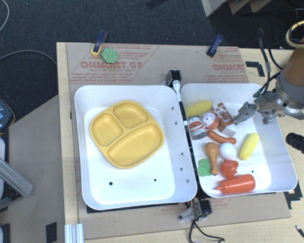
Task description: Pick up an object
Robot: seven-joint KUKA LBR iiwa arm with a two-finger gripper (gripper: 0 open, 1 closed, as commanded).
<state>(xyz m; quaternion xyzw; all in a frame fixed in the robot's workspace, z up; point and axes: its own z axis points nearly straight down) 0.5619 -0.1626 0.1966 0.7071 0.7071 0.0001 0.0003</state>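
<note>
**A:** A grey robot arm with an orange band reaches in from three o'clock, its gripper (243, 113) poised over the right bin (286, 156). Why there?

**B:** Most likely because that bin holds everything worth picking. The left bin (86, 151) carries one thing, a yellow divided plate (126, 133), sitting slightly toward its eleven o'clock corner.

**A:** And the toys, biggest first?

**B:** A long red sausage (236, 185) at the bin's six o'clock edge; one corn cob (199, 107) at eleven o'clock, another corn cob (250, 146) near the centre; a can (197, 127) at nine o'clock, beside the divider; a hot dog (221, 136) by it; a drumstick (212, 152); a white egg (227, 150); a small green piece (205, 167) at seven o'clock, possibly broccoli, too blurred to be sure.

**A:** Is the gripper clenched or released?

**B:** I cannot tell; it is small and dark here, and nothing visibly sits in it. The toys nearest it lie just at its eight o'clock. Nothing looks lifted yet.
</note>
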